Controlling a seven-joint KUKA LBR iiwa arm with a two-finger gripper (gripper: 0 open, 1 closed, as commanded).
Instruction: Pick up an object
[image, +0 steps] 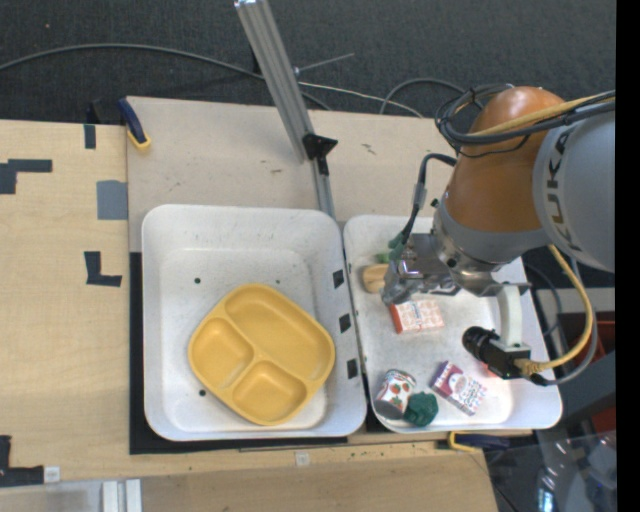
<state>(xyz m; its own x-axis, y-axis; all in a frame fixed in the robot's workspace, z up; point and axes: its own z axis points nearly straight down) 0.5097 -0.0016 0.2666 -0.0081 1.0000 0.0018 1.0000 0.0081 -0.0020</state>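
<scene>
Looking down at a slant, the single camera view showed a pale wooden bench (60, 330) bearing two shallow white bins side by side. At centre left, the left bin (180, 240) held a yellow divided tray (262, 352) with three compartments, lying slightly turned in the bin's lower half. To its right, the right bin (540, 405) was crowded: a small red and white packet (417, 317) lay near the middle, a red and white pouch (459, 387) lay lower right, and a round red and white item (396, 390) sat at the lower left corner, touching a dark green lump (422, 408) beside it. A tan object (374, 277) lay near the bin's upper left wall. From the right of the frame came the grey arm (585, 190) with its orange band (495, 160), reaching over the right bin. Its gripper (405, 282) hung low, just above the red and white packet and beside the tan object; whether its fingers were apart or together could not be told, and nothing was visibly held. A slanted metal pole (285, 85) crossed the upper middle.
</scene>
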